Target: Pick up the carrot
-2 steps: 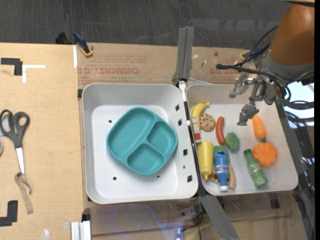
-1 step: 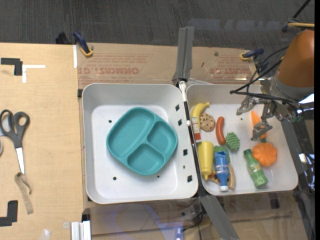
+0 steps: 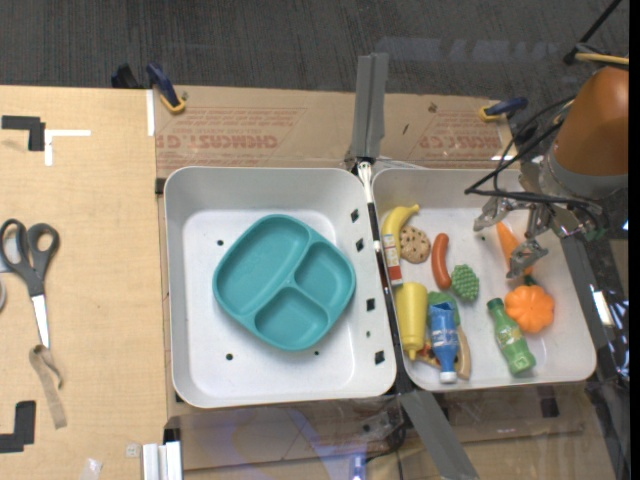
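Right bin, front [image 3: 580,368]: a green bottle [image 3: 511,337] is laid near the front right corner, its cap end turned up-left. A blue bottle [image 3: 444,334] and a yellow bottle [image 3: 411,315] are set side by side at the front left, against the divider wall; a slice of pizza [image 3: 447,363] is partly covered by the blue bottle.

Middle of right bin: an orange pumpkin [image 3: 530,307] is seen just above the green bottle. A green broccoli piece [image 3: 465,282], a red sausage [image 3: 441,260], a cookie [image 3: 413,241] and a banana [image 3: 395,221] are spread over the left half.

Carrot [image 3: 508,239]: it is found in the right half of the right bin, above the pumpkin. Its long axis is laid on a diagonal, upper-left to lower-right; which end is the tip cannot be told.

Gripper [image 3: 524,255]: it is hung right over the carrot. The carrot's lower end is hidden by the metal fingers [image 3: 527,258]; whether they are released or clenched on it cannot be told.

Obstruction: the pumpkin is placed just beside the gripper; black cables are draped across the arm [image 3: 597,133].

Left bin [image 3: 180,298]: a teal divided plate [image 3: 285,282] is held at its centre.

Bench, far left: scissors [image 3: 30,268] are laid on the wood.
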Controlling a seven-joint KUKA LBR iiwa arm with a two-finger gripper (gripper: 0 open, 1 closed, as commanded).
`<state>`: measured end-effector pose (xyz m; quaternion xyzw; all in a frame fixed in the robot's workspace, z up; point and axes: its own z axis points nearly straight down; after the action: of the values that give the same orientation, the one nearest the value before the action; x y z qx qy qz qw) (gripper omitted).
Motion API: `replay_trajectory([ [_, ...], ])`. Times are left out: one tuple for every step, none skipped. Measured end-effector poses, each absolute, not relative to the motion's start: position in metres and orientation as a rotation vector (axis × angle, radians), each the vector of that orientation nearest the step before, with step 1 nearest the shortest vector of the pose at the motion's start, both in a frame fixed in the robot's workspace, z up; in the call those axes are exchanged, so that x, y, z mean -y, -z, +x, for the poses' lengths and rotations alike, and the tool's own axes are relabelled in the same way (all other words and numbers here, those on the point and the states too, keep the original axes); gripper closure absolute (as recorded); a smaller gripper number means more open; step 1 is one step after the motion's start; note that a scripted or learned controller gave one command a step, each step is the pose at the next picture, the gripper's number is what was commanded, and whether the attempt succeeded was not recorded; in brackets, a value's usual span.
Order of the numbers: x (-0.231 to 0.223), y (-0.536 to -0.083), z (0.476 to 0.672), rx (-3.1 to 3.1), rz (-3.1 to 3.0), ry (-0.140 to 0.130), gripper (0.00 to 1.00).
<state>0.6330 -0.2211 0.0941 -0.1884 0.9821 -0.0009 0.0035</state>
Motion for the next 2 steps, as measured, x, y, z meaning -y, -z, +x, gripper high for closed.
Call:
replay_trajectory([
  [0.2207,-0.1062,0.6353,-3.07,-0.589,0.007,1.0],
  [0.2207,-0.1061,0.6353,-3.071,-0.589,0.007,0.0],
])
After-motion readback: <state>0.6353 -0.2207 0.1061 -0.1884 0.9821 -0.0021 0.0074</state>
